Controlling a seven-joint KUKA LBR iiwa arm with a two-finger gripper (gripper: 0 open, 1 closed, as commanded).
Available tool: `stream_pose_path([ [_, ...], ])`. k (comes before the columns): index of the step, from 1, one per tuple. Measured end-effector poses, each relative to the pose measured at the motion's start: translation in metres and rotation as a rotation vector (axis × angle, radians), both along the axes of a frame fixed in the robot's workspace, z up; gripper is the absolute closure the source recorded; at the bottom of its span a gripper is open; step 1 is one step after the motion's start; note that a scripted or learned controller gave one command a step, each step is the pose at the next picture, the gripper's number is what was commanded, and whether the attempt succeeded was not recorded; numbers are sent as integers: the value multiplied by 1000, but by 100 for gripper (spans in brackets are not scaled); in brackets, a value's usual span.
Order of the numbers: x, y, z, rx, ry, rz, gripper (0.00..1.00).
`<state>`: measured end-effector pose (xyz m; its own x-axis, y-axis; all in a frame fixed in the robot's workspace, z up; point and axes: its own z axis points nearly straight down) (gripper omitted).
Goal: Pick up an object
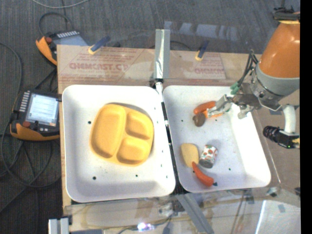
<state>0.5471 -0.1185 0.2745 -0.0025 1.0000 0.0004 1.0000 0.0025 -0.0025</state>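
End effector: the end effector (220,107) hangs low over the upper part of the right bin (253,145), its tips right at the orange carrot-like piece (204,106); whether it is open or closed around anything cannot be told from this slanted view.
Progress: by my reading the pick is at the reaching or closing stage; nothing is visibly lifted, so the grasp and the raise are both left to do.
Likely target: the orange carrot-like piece, long and slim, lying aslant on the bin floor with a small dark brown lump (199,121) touching its lower end.
Other choices in the same bin: a pale yellow wedge (189,154), a small can with red spots (208,156) just beside it, and a red-orange pepper-like piece (202,174) below both, near the front wall.
Left bin: the left bin (78,174) holds a yellow divided tray (122,133), well apart from the arm.
Counter: the counter (122,65) carries both bins side by side.
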Motion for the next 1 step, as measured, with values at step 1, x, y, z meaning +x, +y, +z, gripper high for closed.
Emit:
stream_pose_path([
  [1,69,-17,-183,-3,-5,-35,0],
])
